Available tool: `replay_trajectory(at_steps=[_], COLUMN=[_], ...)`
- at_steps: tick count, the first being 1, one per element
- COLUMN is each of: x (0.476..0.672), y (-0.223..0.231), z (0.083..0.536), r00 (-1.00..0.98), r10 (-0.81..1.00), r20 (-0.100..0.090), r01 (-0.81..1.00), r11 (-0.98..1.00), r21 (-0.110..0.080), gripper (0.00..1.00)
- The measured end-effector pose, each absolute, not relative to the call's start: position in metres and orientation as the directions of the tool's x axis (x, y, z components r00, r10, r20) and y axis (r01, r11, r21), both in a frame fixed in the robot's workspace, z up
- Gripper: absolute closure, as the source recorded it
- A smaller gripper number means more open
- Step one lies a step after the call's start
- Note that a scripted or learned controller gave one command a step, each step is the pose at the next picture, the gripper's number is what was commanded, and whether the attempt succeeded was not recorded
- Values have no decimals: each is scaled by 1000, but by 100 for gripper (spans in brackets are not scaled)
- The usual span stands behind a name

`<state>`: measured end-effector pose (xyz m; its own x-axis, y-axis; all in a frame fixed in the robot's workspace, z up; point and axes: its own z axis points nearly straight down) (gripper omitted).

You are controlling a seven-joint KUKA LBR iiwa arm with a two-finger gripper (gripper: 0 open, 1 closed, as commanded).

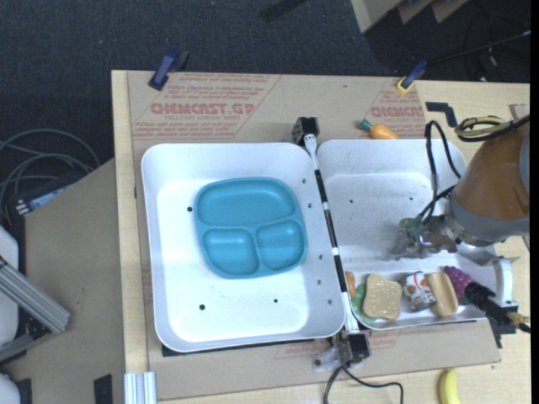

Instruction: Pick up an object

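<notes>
Seemingly unladen, pincer [408, 241] low in right bin [370, 175], its finger gap indiscernible.

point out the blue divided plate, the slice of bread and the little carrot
blue divided plate [250, 225]: camera view, on the ridge between its compartments
slice of bread [381, 298]: camera view, middle of its top face
little carrot [383, 131]: camera view, on its orange body
</notes>
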<state>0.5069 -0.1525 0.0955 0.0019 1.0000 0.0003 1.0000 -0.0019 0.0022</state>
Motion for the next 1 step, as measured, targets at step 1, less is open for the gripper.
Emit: replay_trajectory(at_steps=[1], x=[583], y=[-65], z=[186], r00=[-3], r10=[1000], r20=[2], r01=[1000], r11=[3], r21=[4], gripper=[100])
